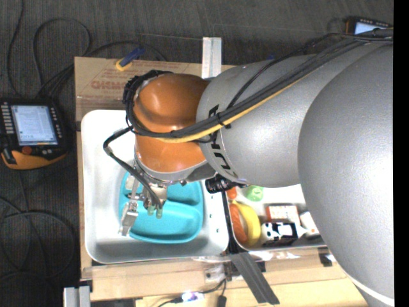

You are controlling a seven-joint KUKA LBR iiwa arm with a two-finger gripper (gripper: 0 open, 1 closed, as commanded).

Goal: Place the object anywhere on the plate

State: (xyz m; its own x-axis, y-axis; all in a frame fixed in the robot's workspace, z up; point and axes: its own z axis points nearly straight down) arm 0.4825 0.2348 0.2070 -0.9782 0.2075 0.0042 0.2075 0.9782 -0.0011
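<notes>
Hand: my hand (142,204) hangs over the teal plate (182,222), lower left; I cannot tell its state.
Object: unseen in it, so handling is unjudgeable.

Red printing runs across the cardboard sheet (102,82) lying behind the bins, but the letters are too blurred to make out. White letters stand on the arm's grey link (214,151) just beside the orange band, partly hidden and not readable with certainty. The lit screen of the handheld pendant (32,123) on the floor shows lines too small to read.
</notes>
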